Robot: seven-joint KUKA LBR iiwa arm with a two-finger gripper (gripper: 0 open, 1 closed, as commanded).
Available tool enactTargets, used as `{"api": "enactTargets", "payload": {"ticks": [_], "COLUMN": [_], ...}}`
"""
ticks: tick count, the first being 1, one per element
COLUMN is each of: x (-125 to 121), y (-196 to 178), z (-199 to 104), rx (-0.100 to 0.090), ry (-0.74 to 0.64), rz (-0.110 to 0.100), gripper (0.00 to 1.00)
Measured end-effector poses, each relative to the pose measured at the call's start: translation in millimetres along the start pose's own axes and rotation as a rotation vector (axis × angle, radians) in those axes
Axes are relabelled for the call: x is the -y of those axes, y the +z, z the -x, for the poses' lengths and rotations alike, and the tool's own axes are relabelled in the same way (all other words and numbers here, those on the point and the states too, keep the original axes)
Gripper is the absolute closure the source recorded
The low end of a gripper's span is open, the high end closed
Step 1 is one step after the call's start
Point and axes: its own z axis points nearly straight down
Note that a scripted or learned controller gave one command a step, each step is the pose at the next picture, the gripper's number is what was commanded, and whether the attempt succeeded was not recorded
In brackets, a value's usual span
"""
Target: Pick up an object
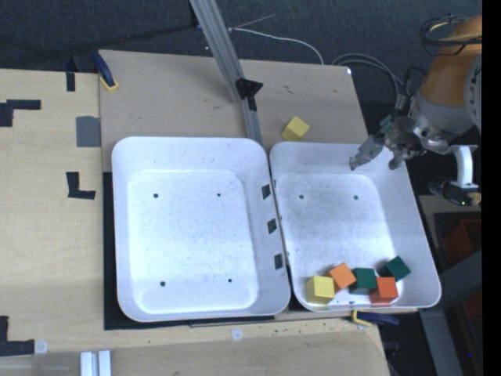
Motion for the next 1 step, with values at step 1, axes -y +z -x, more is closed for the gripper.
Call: {"api": "enactTargets", "payload": {"ticks": [1], "x": [-43.8], "y": [-60.7], "z": [-114.8], "rx": [-0.004], "ry": [-0.008], "rz": [0.007], "gripper": [0.00]}}
